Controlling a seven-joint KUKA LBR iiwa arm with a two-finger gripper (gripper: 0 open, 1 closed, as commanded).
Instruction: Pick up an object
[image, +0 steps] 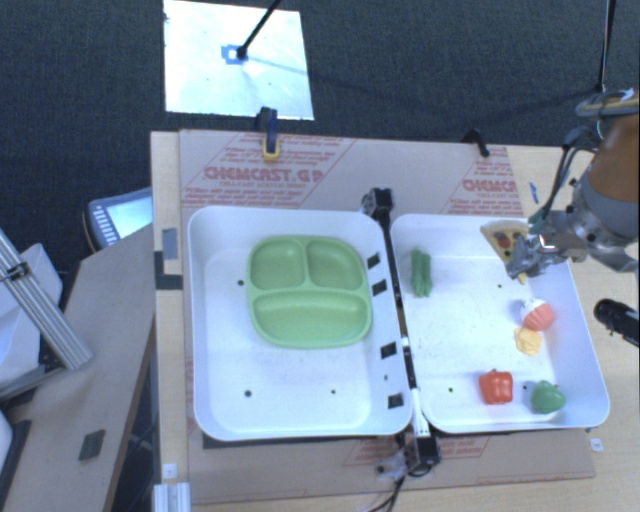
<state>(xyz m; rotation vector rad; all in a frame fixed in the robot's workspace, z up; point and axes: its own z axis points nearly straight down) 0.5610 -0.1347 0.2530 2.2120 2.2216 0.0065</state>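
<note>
The orange toy (538, 316) is lying just at 6 o'clock from the gripper (523, 266), not touching, and I can't tell whether it's gripping anything.

**Grey arm, orange band, metal gripper**

The arm (612, 195) is a rounded grey body; an orange band (618, 150) wraps it above the wrist; thin dark cables (560, 180) loop along its left side down toward the wrist; above the band sits a pale ring with a yellowish edge; the gripper (524, 268) is a small block of silvery-grey metal with darker parts, its details too small to make out.
</note>
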